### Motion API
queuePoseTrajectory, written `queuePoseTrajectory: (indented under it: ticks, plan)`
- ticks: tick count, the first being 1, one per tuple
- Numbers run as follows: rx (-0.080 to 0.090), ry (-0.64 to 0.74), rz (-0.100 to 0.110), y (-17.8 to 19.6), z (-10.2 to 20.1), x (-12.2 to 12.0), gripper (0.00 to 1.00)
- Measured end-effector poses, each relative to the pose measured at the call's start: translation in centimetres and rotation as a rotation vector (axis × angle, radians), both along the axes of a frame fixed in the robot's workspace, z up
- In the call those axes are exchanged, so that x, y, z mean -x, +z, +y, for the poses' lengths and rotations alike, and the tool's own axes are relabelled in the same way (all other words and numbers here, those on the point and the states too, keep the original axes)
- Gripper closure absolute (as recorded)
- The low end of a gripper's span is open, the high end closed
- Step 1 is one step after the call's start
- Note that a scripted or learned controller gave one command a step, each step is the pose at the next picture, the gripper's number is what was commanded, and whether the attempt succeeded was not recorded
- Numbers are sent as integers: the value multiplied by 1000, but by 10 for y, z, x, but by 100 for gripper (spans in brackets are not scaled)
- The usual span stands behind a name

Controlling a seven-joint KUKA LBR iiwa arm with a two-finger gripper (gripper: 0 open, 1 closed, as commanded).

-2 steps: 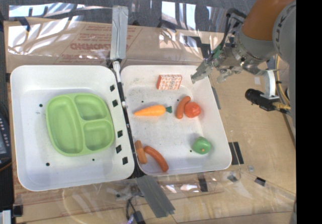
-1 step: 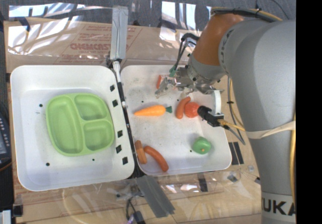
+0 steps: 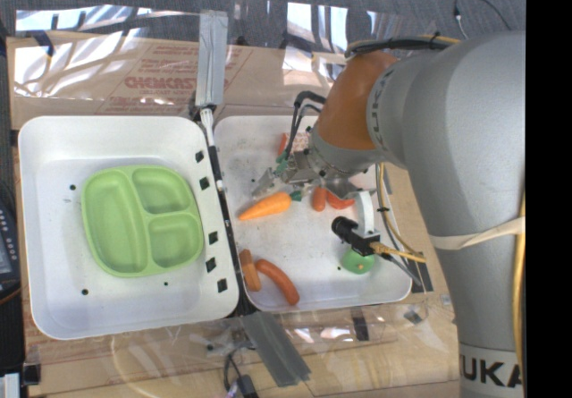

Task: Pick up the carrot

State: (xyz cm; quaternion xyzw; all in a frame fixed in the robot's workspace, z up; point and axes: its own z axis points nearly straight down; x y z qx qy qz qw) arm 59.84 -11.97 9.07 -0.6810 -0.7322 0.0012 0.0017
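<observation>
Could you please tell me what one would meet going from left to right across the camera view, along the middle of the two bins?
Left bin → green divided plate → right bin → carrot → gripper → grey arm.

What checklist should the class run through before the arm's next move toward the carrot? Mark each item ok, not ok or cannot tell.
1. Carrot lies in the right bin: ok.
2. Carrot top free of other items: ok.
3. Gripper sits near the carrot: ok.
4. Carrot between the gripper's tips: not ok, it lies just below them.
5. Sausages well apart from carrot: ok.
6. Green tray in the left bin, out of the way: ok.
</observation>
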Motion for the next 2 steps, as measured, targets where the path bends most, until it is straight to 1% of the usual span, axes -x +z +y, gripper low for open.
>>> queuePoseTrajectory:
  ticks: [1, 2]
  plan:
    - [1, -77, 0, 0, 22, 47, 0]
    - [1, -71, 0, 10, 22, 46, 100]
